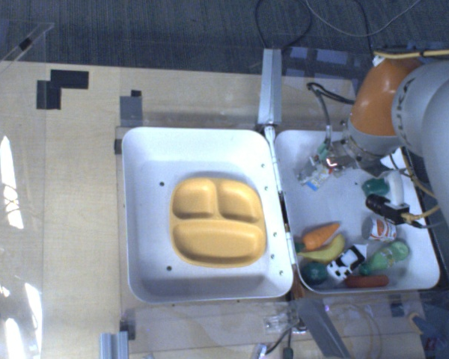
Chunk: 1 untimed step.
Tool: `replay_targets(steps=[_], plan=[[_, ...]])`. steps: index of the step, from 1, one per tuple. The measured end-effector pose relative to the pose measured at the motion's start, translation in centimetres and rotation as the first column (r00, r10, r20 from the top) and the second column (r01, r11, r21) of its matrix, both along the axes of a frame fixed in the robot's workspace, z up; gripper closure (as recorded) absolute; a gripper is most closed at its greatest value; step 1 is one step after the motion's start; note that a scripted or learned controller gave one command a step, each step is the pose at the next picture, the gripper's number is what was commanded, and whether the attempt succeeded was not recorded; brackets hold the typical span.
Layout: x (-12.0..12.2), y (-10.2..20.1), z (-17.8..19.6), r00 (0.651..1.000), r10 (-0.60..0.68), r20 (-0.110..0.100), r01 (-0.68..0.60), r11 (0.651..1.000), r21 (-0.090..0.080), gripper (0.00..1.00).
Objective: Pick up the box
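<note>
On the table there are two white bins side by side. The left bin has a big yellow tray in it. The right bin has lots of little toys. The grey arm with its orange band reaches in from the right, and the claw sits over the far end of the right bin. It is small and blurry, so I cannot tell if it is open or closed. There is a little pale thing just beside it, but I cannot tell what that is or if the claw has it. I think the box is the small black and white one at the near end of the right bin. It lies in the pile, just beside the banana and the carrot, with a red toy and a green toy close by. The box is well apart from the claw and rests in the bin, so the job looks like it has hardly begun. What is left is almost all of it: the claw must get across the bin to the box, come down on it, grab it and lift it up. The other toys are packed close around it, so that may be tricky.
</note>
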<state>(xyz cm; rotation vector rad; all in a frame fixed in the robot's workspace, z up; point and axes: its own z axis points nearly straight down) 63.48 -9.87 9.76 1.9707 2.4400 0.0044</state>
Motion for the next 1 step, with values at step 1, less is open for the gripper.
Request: replay_targets(steps=[1], plan=[[3.52, 5.93, 8.97, 1.0, -0.001, 0.002, 0.001, 1.0, 0.001, 1.0]])
